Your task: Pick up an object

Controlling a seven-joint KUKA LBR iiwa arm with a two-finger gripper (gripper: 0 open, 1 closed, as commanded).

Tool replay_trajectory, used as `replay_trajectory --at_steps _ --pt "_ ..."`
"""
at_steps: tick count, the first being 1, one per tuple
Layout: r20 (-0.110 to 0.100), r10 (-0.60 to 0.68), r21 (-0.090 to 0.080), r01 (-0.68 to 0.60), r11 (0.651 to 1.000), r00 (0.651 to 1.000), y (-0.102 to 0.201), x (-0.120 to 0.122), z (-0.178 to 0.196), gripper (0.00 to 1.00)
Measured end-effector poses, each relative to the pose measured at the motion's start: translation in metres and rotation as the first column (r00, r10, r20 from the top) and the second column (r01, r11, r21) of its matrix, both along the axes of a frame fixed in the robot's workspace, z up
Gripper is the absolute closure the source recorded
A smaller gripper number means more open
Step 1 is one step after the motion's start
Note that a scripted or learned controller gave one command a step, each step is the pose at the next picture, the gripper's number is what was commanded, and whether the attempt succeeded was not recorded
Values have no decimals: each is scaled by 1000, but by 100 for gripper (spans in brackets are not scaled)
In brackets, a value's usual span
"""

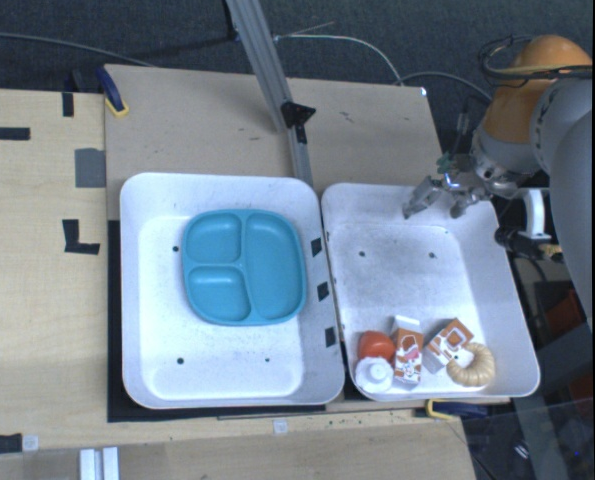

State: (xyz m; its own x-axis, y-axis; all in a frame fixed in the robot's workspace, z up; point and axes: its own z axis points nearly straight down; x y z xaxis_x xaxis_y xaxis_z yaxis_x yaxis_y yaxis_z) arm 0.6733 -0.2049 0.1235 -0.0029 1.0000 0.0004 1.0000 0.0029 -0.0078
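At the one o'clock corner of the right bin (477, 268) the hand (443, 198) hung over the rim with its fingers spread wide and nothing between them. The objects lay well apart from it, bunched at the bin's five to six o'clock edge: an orange ball (376, 345), a white cap (374, 373), two small cartons (409, 354) and a tan croissant-like piece (473, 365). A blue divided plate (244, 267) sat in the left bin (147, 298) on the bench (37, 268)

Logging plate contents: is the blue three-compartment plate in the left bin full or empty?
Empty. All three compartments of the blue divided plate show bare blue surface; the small objects lie in the right white bin, at its near edge.
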Motion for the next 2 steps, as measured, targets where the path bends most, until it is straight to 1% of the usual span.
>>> replay_trajectory --at_steps 1,2 --pt "-12 -3 4 3 1000 1000 1 -1 -31 0" --pt "-12 -1 2 1 1000 1000 1 -2 -22 100"
